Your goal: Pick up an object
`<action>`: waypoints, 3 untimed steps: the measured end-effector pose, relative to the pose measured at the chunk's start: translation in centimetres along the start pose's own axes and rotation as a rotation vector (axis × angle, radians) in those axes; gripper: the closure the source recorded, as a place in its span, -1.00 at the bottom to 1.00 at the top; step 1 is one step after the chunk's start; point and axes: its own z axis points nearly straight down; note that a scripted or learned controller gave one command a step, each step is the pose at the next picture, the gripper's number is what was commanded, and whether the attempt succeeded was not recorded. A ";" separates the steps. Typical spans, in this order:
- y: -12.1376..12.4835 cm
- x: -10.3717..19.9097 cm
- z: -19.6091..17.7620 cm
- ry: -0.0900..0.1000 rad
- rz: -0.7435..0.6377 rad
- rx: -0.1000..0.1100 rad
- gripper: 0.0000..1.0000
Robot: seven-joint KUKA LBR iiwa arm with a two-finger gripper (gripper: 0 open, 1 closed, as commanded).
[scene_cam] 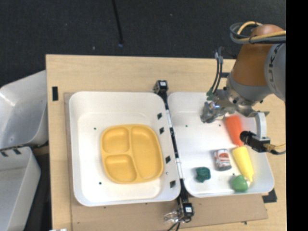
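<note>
Wooden bench (110, 73) bears 2 white bins (82, 129), (187, 105) side by side.

Dark carpeted floor (144, 18) — pale wooden bench (120, 73), white furniture (21, 109) at left.

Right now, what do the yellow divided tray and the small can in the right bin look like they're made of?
The yellow tray looks like matte moulded plastic: uniform colour, soft rounded compartment ridges. The small can seems metal with a printed red-and-white label, though it is too small to be sure.
</note>
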 end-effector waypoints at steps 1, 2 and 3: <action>0.2 -0.1 -1.7 0.001 -0.001 0.005 1.00; 0.4 5.1 -0.5 0.000 -0.002 0.007 1.00; 0.3 10.0 -1.4 0.001 -0.003 0.005 1.00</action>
